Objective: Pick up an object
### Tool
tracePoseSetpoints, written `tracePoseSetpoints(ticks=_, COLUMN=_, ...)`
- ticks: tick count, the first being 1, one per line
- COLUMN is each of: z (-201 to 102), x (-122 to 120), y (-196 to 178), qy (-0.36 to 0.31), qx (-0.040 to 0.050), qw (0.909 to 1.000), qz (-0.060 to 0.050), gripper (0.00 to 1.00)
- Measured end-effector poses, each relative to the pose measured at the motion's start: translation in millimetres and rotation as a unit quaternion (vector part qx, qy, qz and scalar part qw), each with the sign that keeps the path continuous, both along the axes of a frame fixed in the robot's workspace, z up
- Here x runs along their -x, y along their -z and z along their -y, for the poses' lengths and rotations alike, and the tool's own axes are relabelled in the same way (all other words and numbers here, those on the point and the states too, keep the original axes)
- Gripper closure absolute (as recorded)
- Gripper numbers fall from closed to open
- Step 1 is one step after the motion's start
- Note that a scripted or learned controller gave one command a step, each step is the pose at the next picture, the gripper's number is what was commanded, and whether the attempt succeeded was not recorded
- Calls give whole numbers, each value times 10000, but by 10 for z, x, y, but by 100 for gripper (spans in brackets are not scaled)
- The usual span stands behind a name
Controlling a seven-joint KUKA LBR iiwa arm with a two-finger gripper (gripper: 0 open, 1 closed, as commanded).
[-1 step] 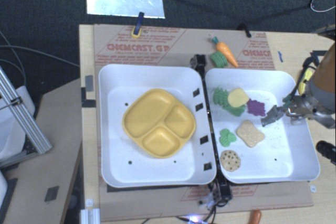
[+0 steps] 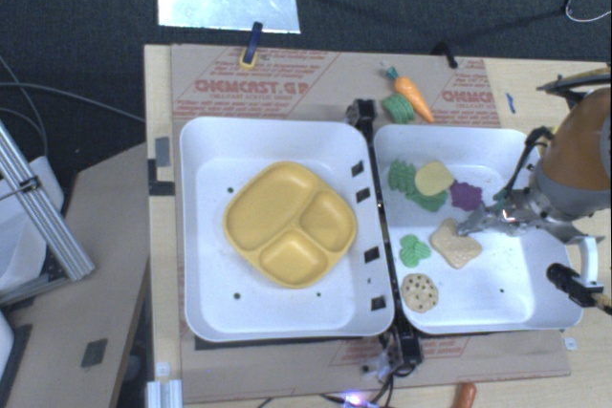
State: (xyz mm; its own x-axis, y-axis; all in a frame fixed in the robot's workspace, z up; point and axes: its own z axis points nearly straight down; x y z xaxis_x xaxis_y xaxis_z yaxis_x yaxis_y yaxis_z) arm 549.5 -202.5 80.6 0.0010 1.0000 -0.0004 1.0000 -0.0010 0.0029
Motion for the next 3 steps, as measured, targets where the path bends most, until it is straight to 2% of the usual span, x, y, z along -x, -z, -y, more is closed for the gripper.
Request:
tracePoseSetpoints(ticks=1, z=-970, x=172, y=-65, qy=-54, qx=-5, qw=10000, qz=25, gripper=0)
tracePoseSetpoints(ticks=2, z=-1055, x=-119, y=-66, qy=-38, qx=3, qw=10000, qz=23, gripper=0)
tracePoseSetpoints(ticks=3, z=-1485, x=-626, y=-1114, qy=-59, qx=-3, qw=10000, qz=67, gripper=0)
